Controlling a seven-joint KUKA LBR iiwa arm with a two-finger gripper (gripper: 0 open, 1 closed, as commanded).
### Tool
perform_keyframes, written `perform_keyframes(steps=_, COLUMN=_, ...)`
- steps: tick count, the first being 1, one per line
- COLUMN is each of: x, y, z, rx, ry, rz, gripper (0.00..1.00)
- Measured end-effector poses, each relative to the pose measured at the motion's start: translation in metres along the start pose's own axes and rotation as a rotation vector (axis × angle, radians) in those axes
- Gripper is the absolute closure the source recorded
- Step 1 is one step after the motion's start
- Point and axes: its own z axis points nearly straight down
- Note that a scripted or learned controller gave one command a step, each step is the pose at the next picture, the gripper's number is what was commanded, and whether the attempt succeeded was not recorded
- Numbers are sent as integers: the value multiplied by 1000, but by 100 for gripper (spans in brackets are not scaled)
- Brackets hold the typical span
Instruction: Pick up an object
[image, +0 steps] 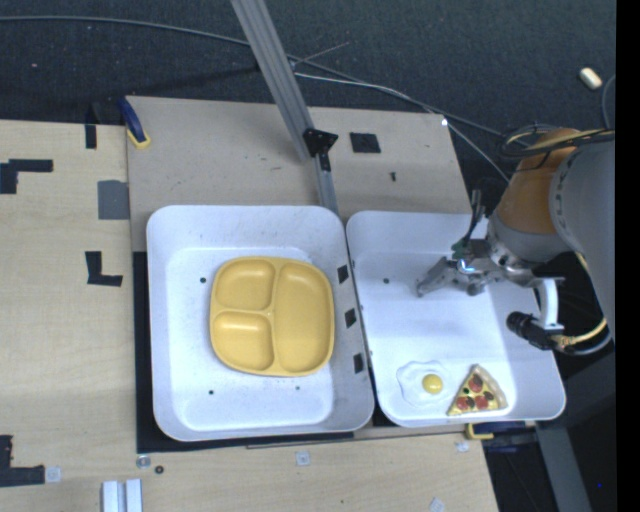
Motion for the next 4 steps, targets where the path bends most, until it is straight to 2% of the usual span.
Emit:
perform_keyframes(steps=1, x=0, y=2, z=-14, rx=-5, ry=-2, rz=-1, gripper=100)
perform_keyframes(steps=2, x=-5, y=1, z=-76, rx=-3, ry=2, rz=1, gripper=100)
perform_keyframes(steps=3, x=-8, y=1, z=-119, rx=-3, ry=2, rz=1, gripper=100)
perform_keyframes(steps=4, x=-8, y=13, z=-172, rx=-4, ry=1, rz=0, gripper=100)
